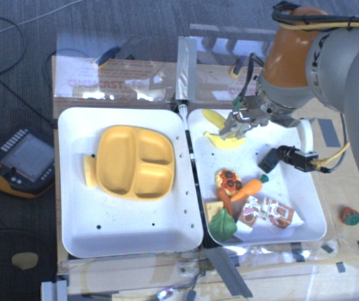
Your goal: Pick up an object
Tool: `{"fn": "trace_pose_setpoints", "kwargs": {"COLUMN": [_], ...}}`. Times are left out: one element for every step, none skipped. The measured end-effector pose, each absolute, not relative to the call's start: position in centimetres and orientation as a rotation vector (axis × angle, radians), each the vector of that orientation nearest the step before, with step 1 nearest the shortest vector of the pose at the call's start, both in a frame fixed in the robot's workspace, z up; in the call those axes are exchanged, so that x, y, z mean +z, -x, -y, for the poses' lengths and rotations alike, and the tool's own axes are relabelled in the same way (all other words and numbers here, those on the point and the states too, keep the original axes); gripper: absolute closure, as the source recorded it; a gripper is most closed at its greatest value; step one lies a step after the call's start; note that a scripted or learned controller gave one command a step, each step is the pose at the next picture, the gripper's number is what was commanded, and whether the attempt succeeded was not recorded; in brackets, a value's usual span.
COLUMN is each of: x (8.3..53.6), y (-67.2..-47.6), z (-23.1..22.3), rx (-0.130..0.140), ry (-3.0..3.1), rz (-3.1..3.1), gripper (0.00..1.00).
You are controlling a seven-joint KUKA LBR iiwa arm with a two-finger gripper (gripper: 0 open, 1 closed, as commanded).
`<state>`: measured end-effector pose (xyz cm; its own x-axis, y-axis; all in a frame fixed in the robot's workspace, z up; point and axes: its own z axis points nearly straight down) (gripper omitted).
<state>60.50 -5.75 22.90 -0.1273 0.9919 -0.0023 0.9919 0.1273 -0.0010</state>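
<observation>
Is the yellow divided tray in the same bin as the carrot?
No, the yellow tray lies in the left bin, the carrot in the right bin.

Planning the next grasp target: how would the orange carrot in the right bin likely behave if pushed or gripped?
The carrot looks round and tapered, so it would probably roll in a curve. It leans on the pizza slice, which may shift too. Its smooth, plastic-looking skin could slip.
</observation>
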Motion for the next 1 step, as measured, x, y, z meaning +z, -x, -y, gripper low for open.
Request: {"fn": "trace_pose_setpoints", "kwargs": {"x": [23.73], "y": [-60.54], "z": [5.68], "rx": [-0.007], "ry": [-2.073], "rz": [-2.360], "gripper": [1.00]}}
